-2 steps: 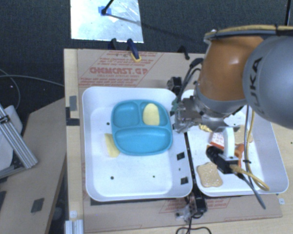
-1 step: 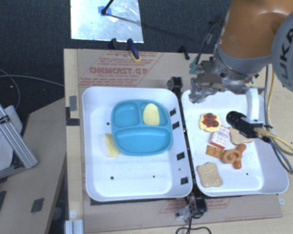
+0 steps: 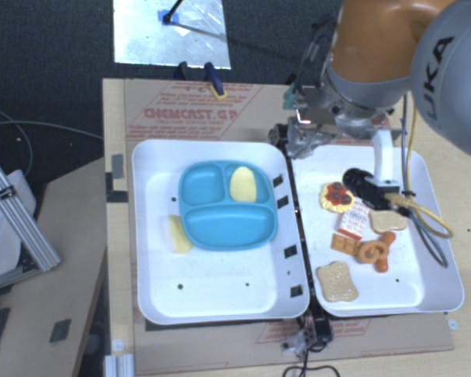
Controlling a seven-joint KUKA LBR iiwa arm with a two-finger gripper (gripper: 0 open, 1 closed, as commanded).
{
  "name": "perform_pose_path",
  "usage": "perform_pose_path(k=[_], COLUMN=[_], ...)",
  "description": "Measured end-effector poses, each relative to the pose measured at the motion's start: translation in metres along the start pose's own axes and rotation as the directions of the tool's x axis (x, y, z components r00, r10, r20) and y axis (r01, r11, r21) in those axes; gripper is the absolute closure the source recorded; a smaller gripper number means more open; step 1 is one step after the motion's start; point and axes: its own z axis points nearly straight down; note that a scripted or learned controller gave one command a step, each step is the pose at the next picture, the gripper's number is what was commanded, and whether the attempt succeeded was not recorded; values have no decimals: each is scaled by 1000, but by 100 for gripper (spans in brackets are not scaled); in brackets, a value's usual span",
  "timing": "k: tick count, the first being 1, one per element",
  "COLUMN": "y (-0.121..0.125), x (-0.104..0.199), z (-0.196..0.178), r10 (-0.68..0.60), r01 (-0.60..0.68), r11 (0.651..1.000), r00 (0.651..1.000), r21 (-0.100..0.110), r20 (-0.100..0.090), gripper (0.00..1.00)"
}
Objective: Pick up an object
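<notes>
The arm [image 3: 400,45] runs off the top and right edges. Its bulk hides the right bin's [image 3: 436,285] far rim, and a yellow strip [image 3: 179,234] slips partly under the blue tray [image 3: 226,206].

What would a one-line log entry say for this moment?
claw: above bins' far edge | blue plate: left bin | toast: right bin | pickup: not yet

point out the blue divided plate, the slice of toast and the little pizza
blue divided plate [image 3: 224,228]: camera view, left bin, on its bare large compartment
slice of toast [image 3: 336,281]: camera view, right bin, middle of the slice
little pizza [image 3: 336,196]: camera view, right bin, middle of its red topping
</notes>
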Motion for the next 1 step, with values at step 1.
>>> perform_pose_path(k=[1], y=[-39], x=[67], z=[-61], r10=[-3], r01=[3], r11=[1000], r00=[1000], r21=[1], r20=[-2], gripper=[100])
